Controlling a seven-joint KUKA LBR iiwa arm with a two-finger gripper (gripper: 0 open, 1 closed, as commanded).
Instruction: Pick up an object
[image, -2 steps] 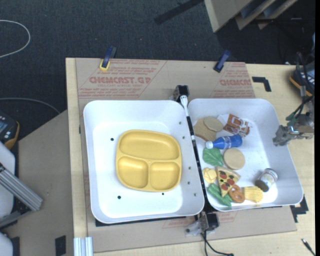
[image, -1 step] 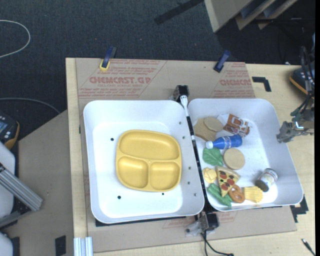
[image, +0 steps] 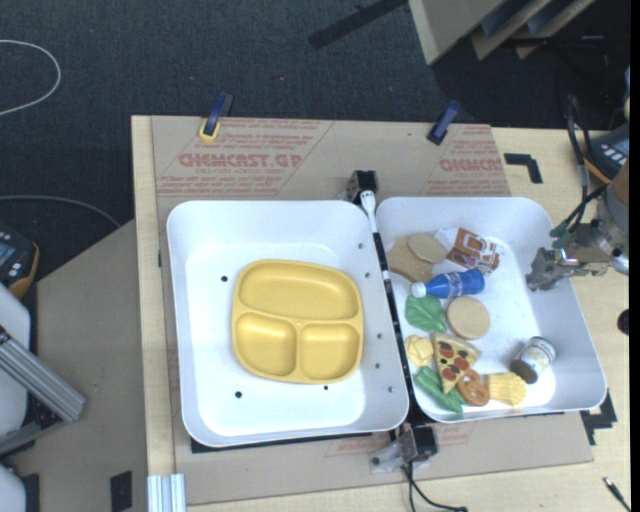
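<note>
Seen from above at a slant: two shallow white bins side by side on the bench (image: 300, 150), which carries a brown cardboard sheet with red print.

In the left bin (image: 200, 300), a yellow divided plate (image: 296, 320) with three compartments, lying flat near the middle, well apart from the walls.

In the right bin (image: 570, 330), a crowd of small play-food pieces, all gathered in the left half. At the top, two tan flat cookies (image: 416, 254) overlapping, and just beside them a small brown and orange snack packet (image: 474, 250). Below, a small bottle with blue body (image: 450, 285) lying on its side, touching a round tan biscuit (image: 468, 319). To the left of the biscuit, a green leaf piece (image: 426, 314). Lower, a pizza slice (image: 457, 362), with a yellow piece (image: 419, 351) at its left, a second green piece (image: 438, 387) under it, an orange ring-shaped piece (image: 474, 390) and a yellow corn-like piece (image: 508, 388) near the front wall. Apart from the crowd, toward the right, a small silver can (image: 534, 357) lying tilted.

At the right wall of the right bin, the claw (image: 545, 270), grey, above the rim and well apart from the food. Nothing visible between its fingers; whether spread or pressed together, cannot tell. Nearest to it, the silver can and the snack packet, with bare white floor between.
</note>
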